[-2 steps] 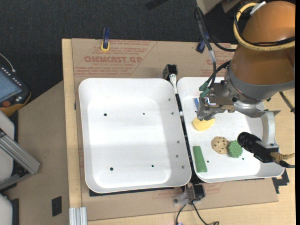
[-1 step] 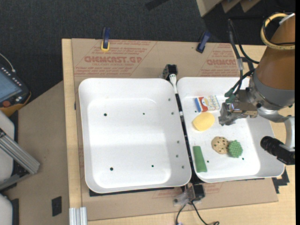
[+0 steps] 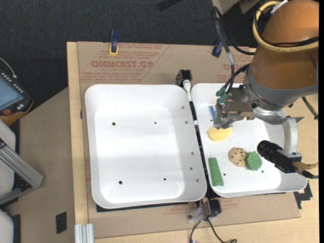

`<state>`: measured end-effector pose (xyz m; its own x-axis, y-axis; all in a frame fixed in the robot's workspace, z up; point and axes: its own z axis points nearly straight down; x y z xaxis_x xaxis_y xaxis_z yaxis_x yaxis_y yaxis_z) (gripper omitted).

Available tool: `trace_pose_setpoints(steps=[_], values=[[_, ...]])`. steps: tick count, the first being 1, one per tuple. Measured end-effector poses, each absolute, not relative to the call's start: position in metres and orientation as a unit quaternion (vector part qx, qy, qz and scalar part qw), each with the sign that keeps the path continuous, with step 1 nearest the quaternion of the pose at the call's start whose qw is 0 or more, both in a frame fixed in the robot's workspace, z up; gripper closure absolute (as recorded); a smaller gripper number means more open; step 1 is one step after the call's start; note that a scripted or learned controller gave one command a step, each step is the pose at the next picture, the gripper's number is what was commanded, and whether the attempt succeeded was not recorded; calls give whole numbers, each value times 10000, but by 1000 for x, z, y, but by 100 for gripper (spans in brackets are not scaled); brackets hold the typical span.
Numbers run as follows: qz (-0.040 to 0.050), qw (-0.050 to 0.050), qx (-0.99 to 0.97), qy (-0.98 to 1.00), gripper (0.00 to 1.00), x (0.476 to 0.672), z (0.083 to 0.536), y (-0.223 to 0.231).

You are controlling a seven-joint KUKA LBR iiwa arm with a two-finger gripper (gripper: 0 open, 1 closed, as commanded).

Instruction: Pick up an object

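- Gripper (image 3: 223, 121) — low inside the right bin, near its upper left corner, pointing down; grasp state cannot be told from this slant, and nothing visibly caught in it.
- Yellow piece (image 3: 219, 134) — pale, rounded, flat on the bin floor directly under the gripper's tip; touching or just short of touching, cannot tell which.
- Blue strip (image 3: 212, 113) — narrow, upright in the view, just beside the gripper on its left; lying in the bin or not, cannot tell.
- Round tan biscuit (image 3: 236, 156) — speckled, on the bin floor below the yellow piece, apart from it.
- Green knobbly ball (image 3: 253, 161) — touching the biscuit's right edge.
- Green bar (image 3: 216, 171) — long and slim, lying lengthwise near the bin's left wall, close to the lower left corner.
- Right bin (image 3: 253, 189) — shallow, white, holding all of the above.
- Left bin (image 3: 136, 146) — shallow, white, side by side with the right one, walls touching along the middle.
- Arm (image 3: 286, 44) — grey with a broad orange band, reaching in from the upper right, covering the right bin's far corner.
- Cardboard sheet (image 3: 126, 59) — brown, red lettering, under both bins.
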<state>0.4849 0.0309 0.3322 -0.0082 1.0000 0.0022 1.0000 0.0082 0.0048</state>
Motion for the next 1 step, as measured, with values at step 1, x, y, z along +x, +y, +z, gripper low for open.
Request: trace_pose_setpoints(steps=[1], values=[[39, 18, 7044, 7098, 100, 480, 393, 82]])
